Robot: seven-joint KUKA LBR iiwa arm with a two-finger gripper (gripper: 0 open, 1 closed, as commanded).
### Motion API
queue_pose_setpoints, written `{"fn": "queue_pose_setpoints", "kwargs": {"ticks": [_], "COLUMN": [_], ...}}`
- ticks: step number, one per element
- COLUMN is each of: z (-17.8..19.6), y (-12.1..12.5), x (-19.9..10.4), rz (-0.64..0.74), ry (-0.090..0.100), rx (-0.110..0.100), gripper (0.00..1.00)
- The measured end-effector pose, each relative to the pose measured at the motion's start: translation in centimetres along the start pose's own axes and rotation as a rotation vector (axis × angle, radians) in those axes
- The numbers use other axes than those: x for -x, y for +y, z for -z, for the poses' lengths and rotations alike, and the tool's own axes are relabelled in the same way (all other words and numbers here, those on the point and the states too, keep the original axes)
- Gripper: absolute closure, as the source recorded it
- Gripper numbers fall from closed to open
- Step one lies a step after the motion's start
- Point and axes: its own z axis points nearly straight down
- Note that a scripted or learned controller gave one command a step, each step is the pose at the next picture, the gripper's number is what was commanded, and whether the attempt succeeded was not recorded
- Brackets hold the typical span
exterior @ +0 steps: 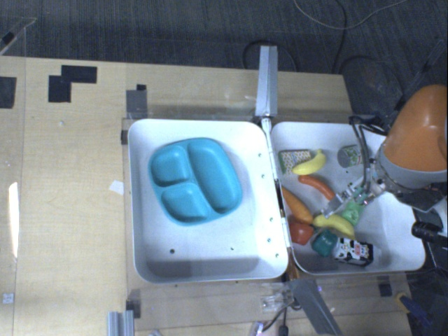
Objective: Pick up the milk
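While the milk [352, 250], a black-and-white carton, lies untouched at the near edge of the right bin [399, 257], we judge the pick not begun, the pincer [348, 203] hovering beyond it, state indiscernible.

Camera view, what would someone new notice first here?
Most striking is the blue divided plate, alone in the left bin. Next, the arm's orange band at the right, over the right bin, where a jumble of toy food lies, among it a yellow banana and an orange carrot.
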Motion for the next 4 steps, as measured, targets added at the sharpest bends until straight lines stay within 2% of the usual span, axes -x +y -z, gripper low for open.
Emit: {"fn": "queue_pose_setpoints", "kwargs": {"ticks": [1, 2, 3, 4], "z": [3.5, -6.7, -4.4, -1.8], "y": [2.2, -2.5, 4.9, 10.3], "x": [-3.1, -0.8, 5.1, 6.2], "rz": [-0.170, 0.037, 0.130, 0.329], "ry": [0.000, -0.002, -0.001, -0.004], "rx": [0.000, 0.001, 0.002, 0.003], "gripper": [0.00, 0.00, 0.00, 0.00]}}
